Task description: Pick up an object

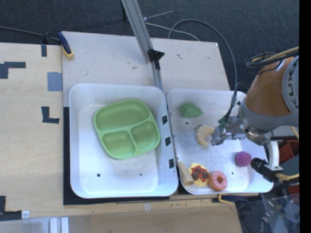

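From where I stand the gripper (pixel 217 137) is low in the right bin (pixel 228 97), tips against the croissant (pixel 204 134); I cannot tell its opening. This looks like the grasp step: close, then lift straight.

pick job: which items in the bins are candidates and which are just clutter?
Candidates, right bin:
- tan item, beside the gripper
- green lump
- purple item
- pink donut
- pizza slice

Lying about:
- green divided tray in the left bin
- blue clamp on the bench
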Controlling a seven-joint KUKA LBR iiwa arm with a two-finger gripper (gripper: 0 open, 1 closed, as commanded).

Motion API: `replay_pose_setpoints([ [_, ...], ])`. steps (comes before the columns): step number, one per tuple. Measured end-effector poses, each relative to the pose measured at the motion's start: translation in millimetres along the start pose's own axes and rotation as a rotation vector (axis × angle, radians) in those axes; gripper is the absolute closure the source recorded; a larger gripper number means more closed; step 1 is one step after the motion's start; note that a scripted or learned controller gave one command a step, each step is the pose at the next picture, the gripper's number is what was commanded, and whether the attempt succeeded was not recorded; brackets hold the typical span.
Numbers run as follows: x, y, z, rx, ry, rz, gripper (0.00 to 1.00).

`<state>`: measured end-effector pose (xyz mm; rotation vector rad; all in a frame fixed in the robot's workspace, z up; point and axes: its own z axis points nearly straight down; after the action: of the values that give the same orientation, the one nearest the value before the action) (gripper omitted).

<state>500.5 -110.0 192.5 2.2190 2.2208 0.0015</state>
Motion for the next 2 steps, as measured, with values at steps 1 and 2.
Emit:
replay_pose_setpoints([
  [1, 0.3, 0.3, -10.3, 0.003, 0.001, 0.0, 1.0],
  [2, 48.5, 24.8, -23.5, 0.002, 0.003, -0.006, 1.0],
])
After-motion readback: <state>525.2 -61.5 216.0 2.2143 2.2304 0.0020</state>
